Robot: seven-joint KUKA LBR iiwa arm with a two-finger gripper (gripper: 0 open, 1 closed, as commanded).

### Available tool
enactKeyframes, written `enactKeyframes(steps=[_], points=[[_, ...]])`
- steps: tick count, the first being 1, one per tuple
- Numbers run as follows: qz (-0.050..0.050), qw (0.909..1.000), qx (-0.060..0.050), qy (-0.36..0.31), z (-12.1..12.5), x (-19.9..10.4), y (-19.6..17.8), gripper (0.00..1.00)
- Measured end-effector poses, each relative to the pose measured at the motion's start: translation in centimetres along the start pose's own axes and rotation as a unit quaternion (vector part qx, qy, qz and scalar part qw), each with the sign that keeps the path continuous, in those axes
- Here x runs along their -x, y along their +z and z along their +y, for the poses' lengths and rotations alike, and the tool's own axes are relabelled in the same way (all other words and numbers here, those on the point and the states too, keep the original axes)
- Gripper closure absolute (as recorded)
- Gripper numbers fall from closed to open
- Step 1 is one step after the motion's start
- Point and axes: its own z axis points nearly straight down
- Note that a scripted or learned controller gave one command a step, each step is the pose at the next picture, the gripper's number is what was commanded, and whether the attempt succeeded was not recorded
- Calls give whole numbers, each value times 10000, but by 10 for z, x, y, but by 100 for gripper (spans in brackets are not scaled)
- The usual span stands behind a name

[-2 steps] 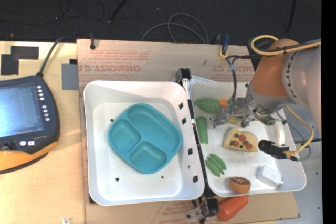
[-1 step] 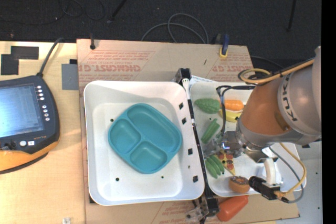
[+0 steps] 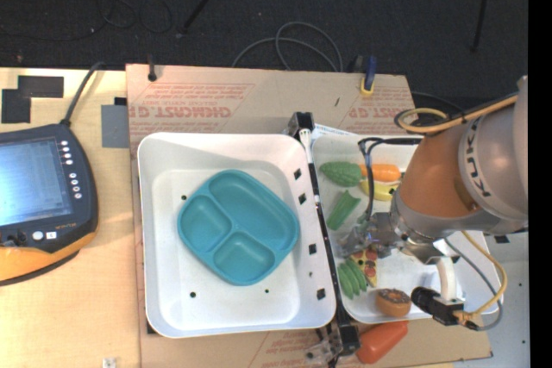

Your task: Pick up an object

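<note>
Right bin: veggies beside pincer

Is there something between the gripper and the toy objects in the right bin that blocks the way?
Nothing visible blocks it. The gripper is already down inside the right bin, among the toys: green pieces lie just beside it and more green ones below. The arm itself hides part of the bin.

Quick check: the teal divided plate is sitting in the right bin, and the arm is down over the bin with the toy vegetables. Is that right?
Not quite. The camera view shows the teal divided plate in the left bin, not the right one. The rest holds: the arm is down over the right bin, where the toy vegetables lie.
</note>
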Motion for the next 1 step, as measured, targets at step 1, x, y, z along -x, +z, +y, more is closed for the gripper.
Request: enactKeyframes(steps=[1], points=[[3, 9999, 73, -80, 34, -67, -98, 100]])
